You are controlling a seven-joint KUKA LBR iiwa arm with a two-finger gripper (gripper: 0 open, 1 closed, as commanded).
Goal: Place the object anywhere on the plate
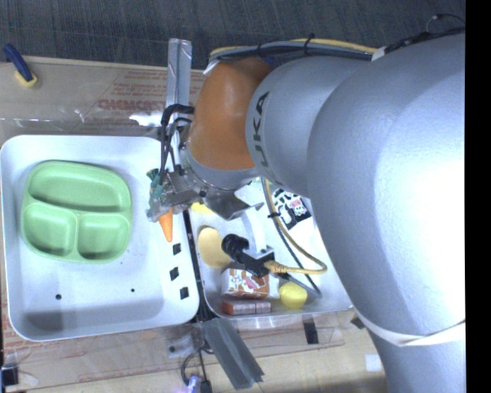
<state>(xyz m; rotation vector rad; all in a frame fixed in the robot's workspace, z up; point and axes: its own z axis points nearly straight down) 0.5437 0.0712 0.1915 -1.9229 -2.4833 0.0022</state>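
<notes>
Arm (368, 178), grey with orange band, enters from 3 o'clock and covers most of the right bin (327, 308). Left bin (90, 318) carries the green three-compartment plate (78, 211) at its 10 o'clock. Gripper (165, 201) sits over the divide between the bins, closed around a toy carrot (166, 223), orange tip pointing to 6 o'clock, at 3 o'clock of the plate and apart from it. Right bin contents: small printed box (245, 283), yellow lemon-like fruit (293, 295).
</notes>
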